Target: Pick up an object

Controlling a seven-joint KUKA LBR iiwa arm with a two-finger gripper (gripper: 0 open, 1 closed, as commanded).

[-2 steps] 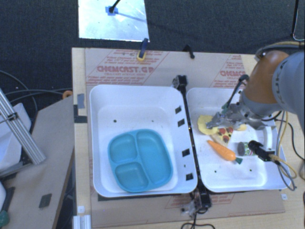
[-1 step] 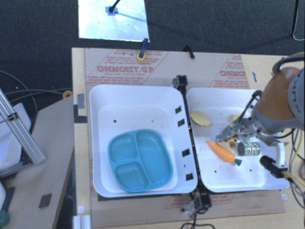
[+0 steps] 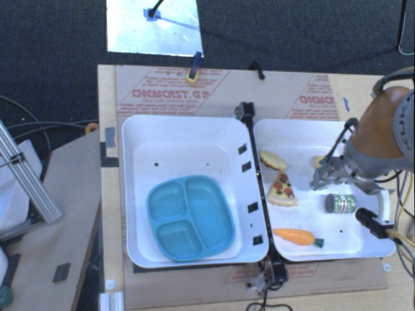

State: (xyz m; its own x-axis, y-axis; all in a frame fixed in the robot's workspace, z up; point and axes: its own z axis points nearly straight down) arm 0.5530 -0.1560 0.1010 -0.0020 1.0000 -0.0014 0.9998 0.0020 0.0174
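A: So, nearest candidate for picking: small green-and-white can (image 3: 340, 203), lying on its side in the right bin (image 3: 292, 131), near the right wall.

B: Long axis?

A: Runs roughly left to right across the view, silver end cap toward the left. Sits just below and slightly right of the gripper (image 3: 322, 175), close but apart, nothing touching as far as visible.

B: And the gripper itself?

A: Hangs low over the right bin, dark fingers pointing down and left. Cannot tell how far open; too small and blurred. Nothing seen between the fingers, so apparently empty.

B: Other options nearby?

A: Pizza slice (image 3: 282, 192) to the gripper's left, tip pointing up. A tan bun-like piece (image 3: 272, 160) above that. Carrot (image 3: 297, 237) lower down, lying left to right, green stub at its right end. Something yellow (image 3: 321, 162) just above the fingers, partly hidden.

B: Left bin (image 3: 188, 131)?

A: Holds 1 blue divided tray (image 3: 190, 216) with 3 compartments, well apart from the arm.

B: Next move, then?

A: Probably a short shift down and right, with fingers set across the can's short width, not along its length. Risk: a can on its side may roll away.
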